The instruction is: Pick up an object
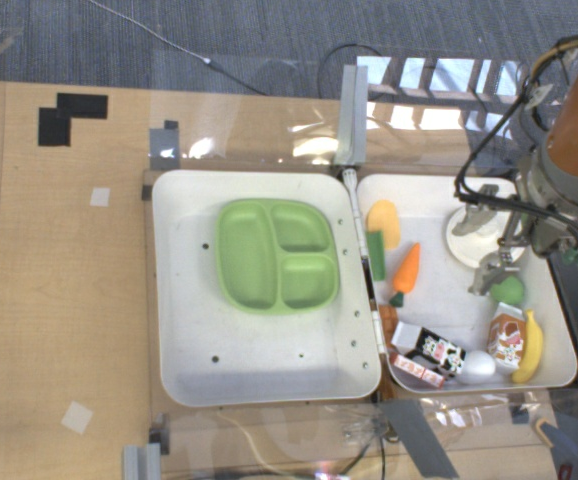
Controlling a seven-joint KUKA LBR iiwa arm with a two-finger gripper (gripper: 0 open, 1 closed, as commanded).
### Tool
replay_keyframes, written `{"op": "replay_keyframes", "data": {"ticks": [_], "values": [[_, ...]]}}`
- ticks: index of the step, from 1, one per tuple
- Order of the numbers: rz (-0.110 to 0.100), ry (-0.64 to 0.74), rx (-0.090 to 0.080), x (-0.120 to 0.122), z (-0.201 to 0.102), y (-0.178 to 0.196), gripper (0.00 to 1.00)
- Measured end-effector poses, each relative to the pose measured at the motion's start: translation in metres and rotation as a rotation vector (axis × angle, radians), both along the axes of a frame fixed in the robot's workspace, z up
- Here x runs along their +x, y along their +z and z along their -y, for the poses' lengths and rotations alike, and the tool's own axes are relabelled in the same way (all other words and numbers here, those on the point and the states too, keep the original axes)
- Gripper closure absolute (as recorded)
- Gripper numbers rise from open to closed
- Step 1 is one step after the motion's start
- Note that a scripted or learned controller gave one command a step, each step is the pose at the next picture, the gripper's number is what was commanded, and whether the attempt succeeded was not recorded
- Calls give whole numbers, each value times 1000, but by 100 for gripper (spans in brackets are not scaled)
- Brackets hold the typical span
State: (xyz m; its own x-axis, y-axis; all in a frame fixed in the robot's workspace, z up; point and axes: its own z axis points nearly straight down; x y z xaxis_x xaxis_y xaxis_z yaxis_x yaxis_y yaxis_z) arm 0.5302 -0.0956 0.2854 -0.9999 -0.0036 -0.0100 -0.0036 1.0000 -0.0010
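My gripper point(501, 268) hangs low over the right bin point(565, 373), at its right side, just above and touching the edge of a small green round fruit point(511, 291). Under the arm lies a white dish point(469, 238). Further left in that bin are an orange carrot point(407, 267), a yellow item point(385, 222) and a green stick point(376, 254). Along the bin's front edge sit a milk carton point(507, 336), a banana point(531, 346), a white egg point(479, 366) and a black-and-white box point(437, 350).
The left bin point(184, 368) holds a green divided plate point(276, 254). A ridge point(361, 268) separates the two bins. A red-and-white packet point(418, 371) lies in the right bin's front left corner. Cables point(489, 143) loop off the arm at upper right.
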Motion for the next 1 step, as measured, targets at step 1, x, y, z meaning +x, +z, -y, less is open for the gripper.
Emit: {"op": "replay_keyframes", "data": {"ticks": [1], "values": [[-13, -66, 3, -23, 6, -145, 0]]}}
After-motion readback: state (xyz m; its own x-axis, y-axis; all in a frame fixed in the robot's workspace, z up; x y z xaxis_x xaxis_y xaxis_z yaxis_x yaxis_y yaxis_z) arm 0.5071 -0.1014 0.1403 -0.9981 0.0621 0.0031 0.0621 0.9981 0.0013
